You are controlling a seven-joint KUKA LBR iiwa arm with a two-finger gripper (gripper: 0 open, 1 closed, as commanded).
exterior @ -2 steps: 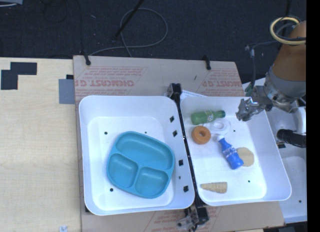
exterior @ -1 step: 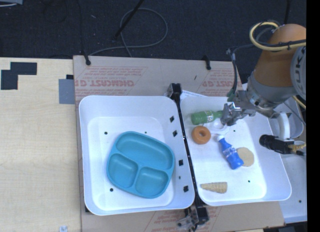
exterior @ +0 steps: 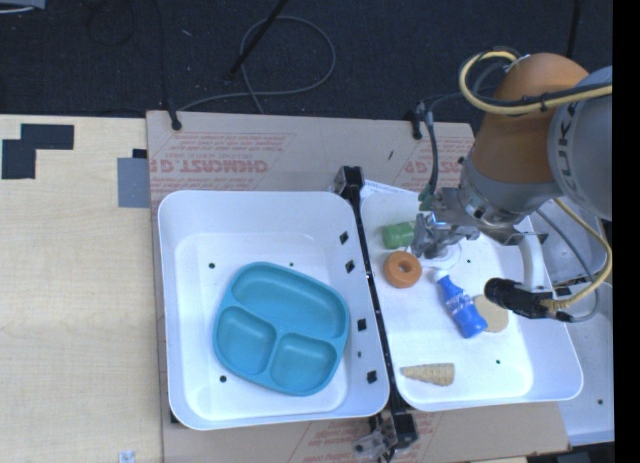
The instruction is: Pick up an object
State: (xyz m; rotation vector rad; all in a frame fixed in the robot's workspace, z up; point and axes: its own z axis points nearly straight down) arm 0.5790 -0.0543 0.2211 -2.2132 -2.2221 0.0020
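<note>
Two white bins sit side by side on your bench [exterior: 80, 281], and you are looking down on them at a slant. Your left bin [exterior: 190, 251] carries a blue divided plate [exterior: 281, 327], lying near its centre and turned a little, with one large compartment toward 11 o'clock and two smaller ones toward 5 o'clock.

Your right bin [exterior: 540, 376] holds the loose objects. A green block [exterior: 398, 234] lies at about 10 o'clock in that bin, close to the divider. An orange ring [exterior: 403, 270] lies flat just beside it, toward 6 o'clock. A blue bottle [exterior: 460, 305] lies on its side near the bin's centre, its white cap pointing toward 11 o'clock. A pale round disc [exterior: 493, 315] touches the bottle's lower end at 3 o'clock, partly under a black part of the arm. A tan cone [exterior: 428, 375] lies at 6 o'clock, near the bin's front wall, well apart from the rest.

Your arm [exterior: 525, 131] comes in from 3 o'clock, and the jaws [exterior: 437, 234] are low over the bin, between the green block and the bottle. You cannot tell from this view how wide the jaws stand, and nothing shows between them.
</note>
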